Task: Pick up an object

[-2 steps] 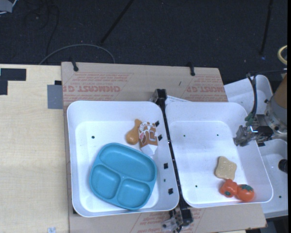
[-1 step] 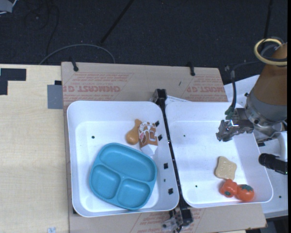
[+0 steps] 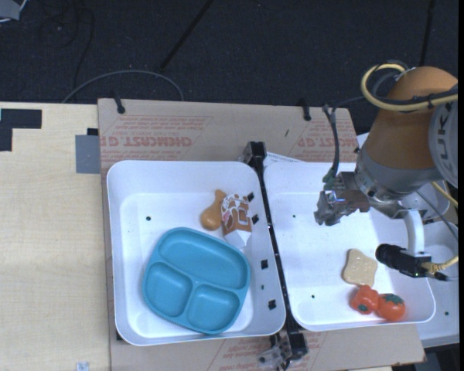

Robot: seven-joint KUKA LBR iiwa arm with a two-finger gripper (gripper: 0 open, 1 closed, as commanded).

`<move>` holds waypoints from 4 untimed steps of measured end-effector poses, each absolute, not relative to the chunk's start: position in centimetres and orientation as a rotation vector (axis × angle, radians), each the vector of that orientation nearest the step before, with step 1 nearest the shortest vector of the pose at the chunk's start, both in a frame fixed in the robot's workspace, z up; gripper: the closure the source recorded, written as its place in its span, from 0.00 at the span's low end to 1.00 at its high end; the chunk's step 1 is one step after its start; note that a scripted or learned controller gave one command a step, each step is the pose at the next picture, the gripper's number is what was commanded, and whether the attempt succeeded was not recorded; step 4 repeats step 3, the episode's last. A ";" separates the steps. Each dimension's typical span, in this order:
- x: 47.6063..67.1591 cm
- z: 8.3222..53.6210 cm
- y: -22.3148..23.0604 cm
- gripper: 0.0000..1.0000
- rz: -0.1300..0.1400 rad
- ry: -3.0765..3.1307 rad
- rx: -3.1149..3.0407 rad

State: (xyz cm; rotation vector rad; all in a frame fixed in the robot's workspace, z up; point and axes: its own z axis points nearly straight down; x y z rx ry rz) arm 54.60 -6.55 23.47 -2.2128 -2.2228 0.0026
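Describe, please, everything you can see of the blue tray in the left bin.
The blue tray is a rounded, light blue divided plate that looks like smooth plastic, with one large compartment and two smaller ones, all bare. It lies flat and right way up on the floor of the left bin, turned at a slant, toward the near side. Its far right edge meets a small patterned packet; nothing rests in it.

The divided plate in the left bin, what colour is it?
Light blue plastic divided plate, plain with no pattern, seen clearly in the camera view.

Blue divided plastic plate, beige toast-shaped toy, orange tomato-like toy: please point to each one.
Blue divided plastic plate [image 3: 195, 280], camera view, its large upper compartment.
Beige toast-shaped toy [image 3: 359, 268], camera view, its middle.
Orange tomato-like toy [image 3: 377, 302], camera view, its middle.
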 end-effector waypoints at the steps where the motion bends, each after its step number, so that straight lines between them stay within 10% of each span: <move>1: 55.8 22.3 -1.2 1.00 0.004 -2.222 -2.215; 4: 58.3 21.3 10.3 1.00 0.002 -2.224 -2.215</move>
